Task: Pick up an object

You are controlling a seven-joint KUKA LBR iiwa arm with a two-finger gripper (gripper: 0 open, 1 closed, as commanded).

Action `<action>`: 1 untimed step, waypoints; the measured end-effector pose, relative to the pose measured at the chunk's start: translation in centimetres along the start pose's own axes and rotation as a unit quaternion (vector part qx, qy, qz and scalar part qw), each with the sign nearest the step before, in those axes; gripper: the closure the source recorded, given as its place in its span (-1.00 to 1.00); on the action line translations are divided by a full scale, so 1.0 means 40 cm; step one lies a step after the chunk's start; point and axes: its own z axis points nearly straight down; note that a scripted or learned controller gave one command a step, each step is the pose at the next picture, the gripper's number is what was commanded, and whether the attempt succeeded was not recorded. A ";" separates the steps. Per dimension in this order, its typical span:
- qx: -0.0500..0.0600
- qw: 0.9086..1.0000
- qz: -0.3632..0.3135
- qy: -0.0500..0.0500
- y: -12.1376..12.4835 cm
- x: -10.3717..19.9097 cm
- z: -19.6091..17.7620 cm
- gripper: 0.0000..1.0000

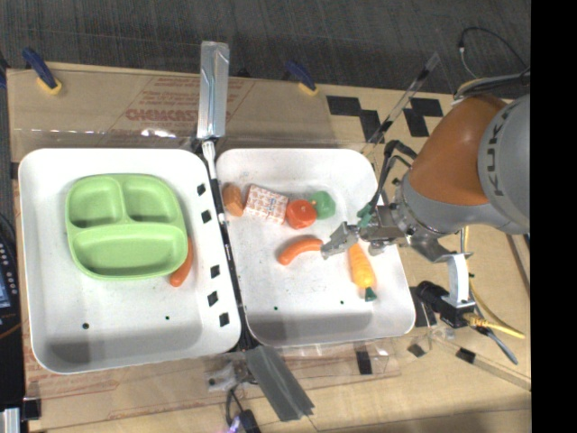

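Camera view: hand (337, 241) (fingers spread) hovers beside the orange sausage (298, 250).

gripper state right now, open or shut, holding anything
Two-finger gripper: low in the right white bin, between the orange sausage-shaped toy and the orange toy carrot; grip cannot be told.

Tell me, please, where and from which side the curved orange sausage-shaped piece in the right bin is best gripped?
Probably across its middle, from above: the orange piece lies flat and slender on the right bin floor, long sides free. The end effector sits just at its right end.
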 end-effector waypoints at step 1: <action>-0.007 1.000 0.000 0.003 0.087 -0.073 0.266 -1.00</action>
